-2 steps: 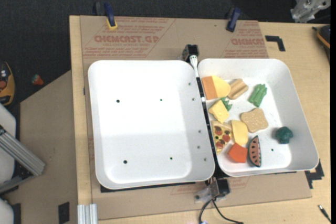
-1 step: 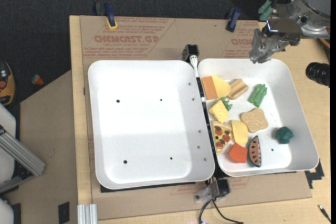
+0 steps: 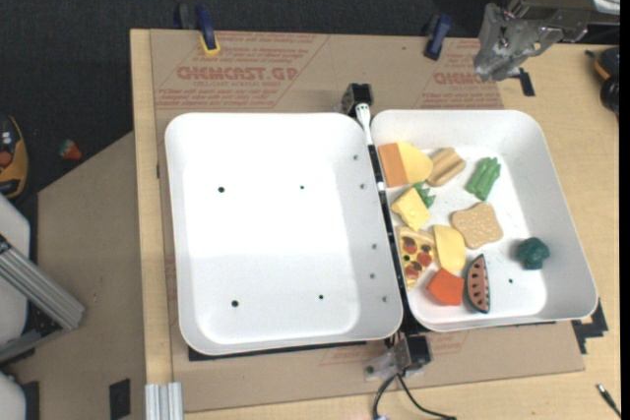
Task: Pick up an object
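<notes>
the grey metal two-finger gripper (image 3: 495, 64) is seen above the right shallow white bin's (image 3: 561, 211) far edge; its spread cannot be told. a green plastic vegetable (image 3: 483, 178) lies inside.

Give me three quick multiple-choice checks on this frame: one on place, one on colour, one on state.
1. Where do the toy foods lie?
A. left bin
B. right bin
C. on the cardboard

2. What colour is the small lump near the right bin's right wall?
A. dark green
B. red
C. yellow

3. Where is the claw?
A. down among the foods
B. above the left bin
C. up past the right bin's far edge

Answers:
1 B: the foods, such as the watermelon slice, sit in the right bin.
2 A: the lump is dark green.
3 C: the claw hangs over the cardboard beyond that bin.
</notes>
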`<state>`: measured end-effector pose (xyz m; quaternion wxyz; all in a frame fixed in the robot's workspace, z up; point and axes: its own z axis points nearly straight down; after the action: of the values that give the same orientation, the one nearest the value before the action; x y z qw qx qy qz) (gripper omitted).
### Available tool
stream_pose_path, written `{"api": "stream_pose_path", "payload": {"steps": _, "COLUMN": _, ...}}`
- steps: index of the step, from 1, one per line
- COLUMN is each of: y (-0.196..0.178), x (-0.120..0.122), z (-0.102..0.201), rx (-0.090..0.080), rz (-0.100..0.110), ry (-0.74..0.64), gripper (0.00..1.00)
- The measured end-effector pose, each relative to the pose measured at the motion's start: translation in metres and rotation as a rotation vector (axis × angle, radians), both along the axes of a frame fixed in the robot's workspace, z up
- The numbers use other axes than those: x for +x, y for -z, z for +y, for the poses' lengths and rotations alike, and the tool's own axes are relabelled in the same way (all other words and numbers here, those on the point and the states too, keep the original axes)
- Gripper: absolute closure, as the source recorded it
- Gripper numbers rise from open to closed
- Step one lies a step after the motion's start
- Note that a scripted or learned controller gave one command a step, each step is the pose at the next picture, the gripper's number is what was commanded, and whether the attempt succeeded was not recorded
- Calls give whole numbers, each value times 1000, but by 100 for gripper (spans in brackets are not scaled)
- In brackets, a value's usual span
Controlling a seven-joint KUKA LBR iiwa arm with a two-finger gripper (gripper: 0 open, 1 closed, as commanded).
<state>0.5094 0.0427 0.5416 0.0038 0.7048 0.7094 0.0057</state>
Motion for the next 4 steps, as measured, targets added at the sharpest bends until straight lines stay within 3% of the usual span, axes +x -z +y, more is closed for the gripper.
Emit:
{"api": "stream_pose_path", "payload": {"steps": 1, "y": 132, "x": -26, "z": 41, "rx": -4, "rz": 30, "ry": 1, "gripper": 100}}
{"api": "stream_pose_path", "payload": {"steps": 2, "y": 33, "x": 5, "z": 108, "rx": 2, "rz": 1, "ry": -1, "gripper": 100}}
{"api": "stream_pose_path", "payload": {"steps": 3, "y": 140, "x": -10, "z": 187, "rx": -6, "rz": 27, "ry": -3, "gripper": 100}}
{"api": "stream_pose_path", "payload": {"steps": 4, "y": -3, "x": -31, "z": 182, "rx": 7, "rz": -3, "ry": 3, "gripper": 100}}
